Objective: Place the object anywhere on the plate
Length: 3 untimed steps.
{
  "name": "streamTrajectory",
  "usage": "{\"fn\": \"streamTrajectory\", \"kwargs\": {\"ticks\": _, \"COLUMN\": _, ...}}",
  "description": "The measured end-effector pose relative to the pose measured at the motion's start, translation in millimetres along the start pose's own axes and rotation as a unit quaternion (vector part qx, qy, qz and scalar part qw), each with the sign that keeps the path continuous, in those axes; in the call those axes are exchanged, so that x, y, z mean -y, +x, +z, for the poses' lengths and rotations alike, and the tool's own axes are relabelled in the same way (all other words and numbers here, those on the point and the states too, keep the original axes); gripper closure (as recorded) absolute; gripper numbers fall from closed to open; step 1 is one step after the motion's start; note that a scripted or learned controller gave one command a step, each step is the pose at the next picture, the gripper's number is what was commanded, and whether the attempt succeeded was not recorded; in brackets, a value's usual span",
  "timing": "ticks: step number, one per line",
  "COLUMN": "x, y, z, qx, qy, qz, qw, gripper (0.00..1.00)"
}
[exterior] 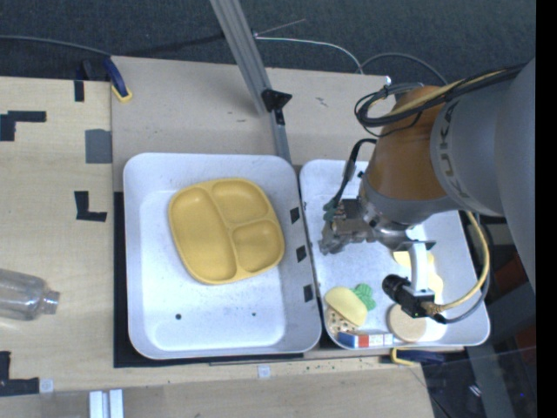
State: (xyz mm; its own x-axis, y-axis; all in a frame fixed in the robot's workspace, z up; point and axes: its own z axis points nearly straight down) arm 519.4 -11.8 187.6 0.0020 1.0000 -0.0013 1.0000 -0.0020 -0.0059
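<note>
Pale wood bench, patched with black tape pieces; dark carpet beyond its far edge. From my remote desk I log:
- left bin, holding the yellow plate (three compartments), lying flat toward the far side
- right bin, holding a yellow object at its near edge, a green piece just beside it and a tan disc near
- gripper, low over the right bin's left side, apart from the yellow object; whether it is open or closed I cannot tell
- clear bottle, lying on the bench at far left
</note>
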Motion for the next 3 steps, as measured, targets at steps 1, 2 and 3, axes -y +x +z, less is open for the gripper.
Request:
{"fn": "streamTrajectory", "kwargs": {"ticks": 1, "x": 4.1, "y": -37.1, "z": -2.2, "qx": 0.0, "qy": -0.002, "qz": 0.0, "qw": 1.0, "gripper": 1.0}}
{"fn": "streamTrajectory", "kwargs": {"ticks": 2, "x": 3.8, "y": -34.1, "z": -2.0, "qx": -0.001, "qy": -0.002, "qz": -0.002, "qw": 1.0, "gripper": 0.0}}
{"fn": "streamTrajectory", "kwargs": {"ticks": 3, "x": 3.7, "y": -33.4, "z": -11.6, "qx": -0.002, "qy": -0.002, "qz": -0.003, "qw": 1.0, "gripper": 1.0}}
